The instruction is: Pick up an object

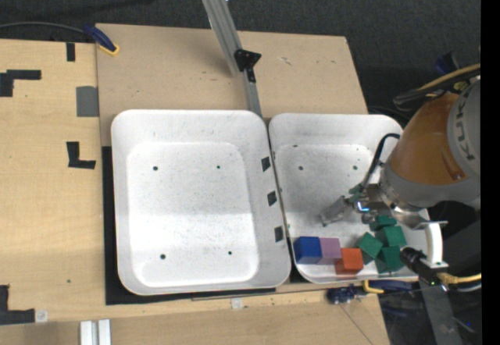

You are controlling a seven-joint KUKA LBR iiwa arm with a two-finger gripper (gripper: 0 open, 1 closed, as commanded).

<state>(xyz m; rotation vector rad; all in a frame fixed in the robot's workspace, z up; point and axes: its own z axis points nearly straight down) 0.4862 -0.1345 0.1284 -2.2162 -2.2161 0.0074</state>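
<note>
Along the right bin's (328, 136) near wall I see a blue cube (308, 249), purple cube (330, 248), orange cube (350, 260) and green blocks (384, 244). My end effector (334, 213) hangs just above them; its grip I cannot tell. The left bin (191, 199) sits alongside.

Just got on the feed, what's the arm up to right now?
The arm reaches into the right bin, its tool low over the bin floor. The blocks sit along the bin's near edge: blue block, purple block, orange block and green blocks. Nothing shows between its fingers, so no pick yet.
</note>
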